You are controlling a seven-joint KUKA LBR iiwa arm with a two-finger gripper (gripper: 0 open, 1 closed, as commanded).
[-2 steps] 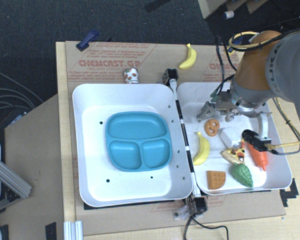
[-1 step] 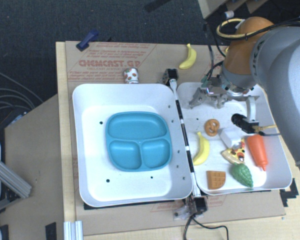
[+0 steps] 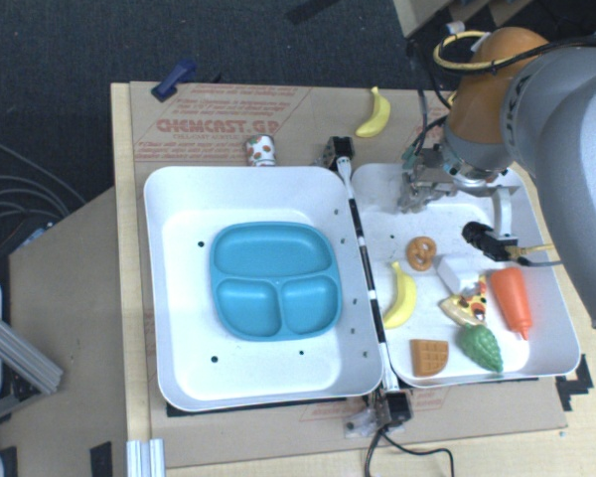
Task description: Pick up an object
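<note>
Pincer [image 3: 420, 192] hung low over the far left corner of the right bin [image 3: 566, 351], its metal fingers pointing down near the bin floor; from where I stood I could not tell whether they were apart or together, and nothing showed between them. Behind it rose the grey arm [image 3: 566, 137] with its orange band [image 3: 492, 87].

Toy food lay scattered in that right bin, well apart from the pincer: a small doughnut [image 3: 421, 253] nearest it, a yellow banana [image 3: 400, 299] by the bin's left wall, a pizza slice [image 3: 468, 308], an orange carrot [image 3: 514, 299], a green leafy vegetable [image 3: 482, 349] and a waffle square [image 3: 429, 357] at the near edge.

The left bin [image 3: 169, 266] held a blue divided plate [image 3: 275, 278]. On the tabletop [image 3: 219, 127] beyond the bins lay a second banana [image 3: 373, 117] and a small spotted toy [image 3: 261, 150].
</note>
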